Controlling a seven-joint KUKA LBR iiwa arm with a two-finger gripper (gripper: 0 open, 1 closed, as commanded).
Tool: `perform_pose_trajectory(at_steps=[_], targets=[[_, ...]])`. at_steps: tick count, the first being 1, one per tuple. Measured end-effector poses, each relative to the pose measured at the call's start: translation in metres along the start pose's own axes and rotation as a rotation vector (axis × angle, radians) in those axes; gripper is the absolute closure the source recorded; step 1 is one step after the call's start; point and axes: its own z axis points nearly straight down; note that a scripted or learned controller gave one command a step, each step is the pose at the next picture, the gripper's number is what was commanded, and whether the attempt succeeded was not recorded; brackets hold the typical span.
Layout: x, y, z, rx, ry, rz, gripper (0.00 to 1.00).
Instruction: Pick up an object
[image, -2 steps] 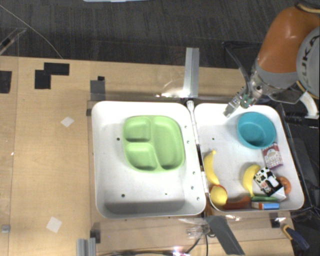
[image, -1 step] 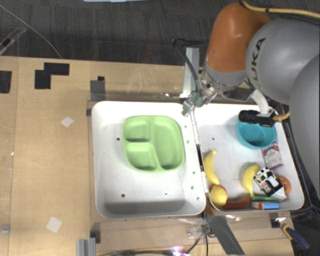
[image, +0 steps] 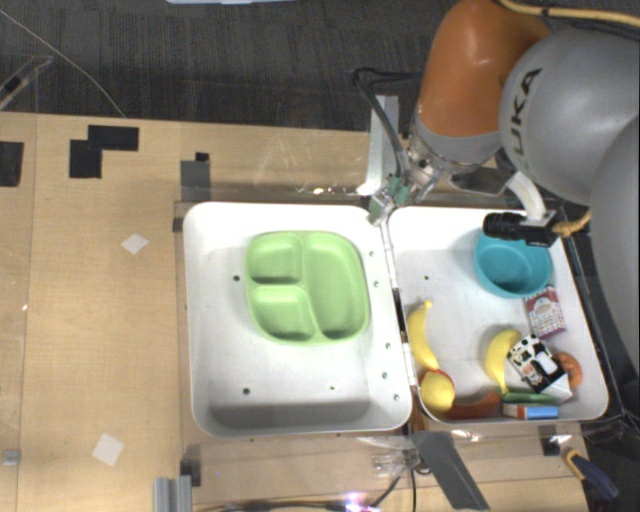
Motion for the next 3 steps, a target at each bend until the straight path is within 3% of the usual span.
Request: perform_pose_trajectory(at_steps=[3], targets=[[-0.001,0.007,-0.038,-0.018,-0.017,-0.023,1.0]])
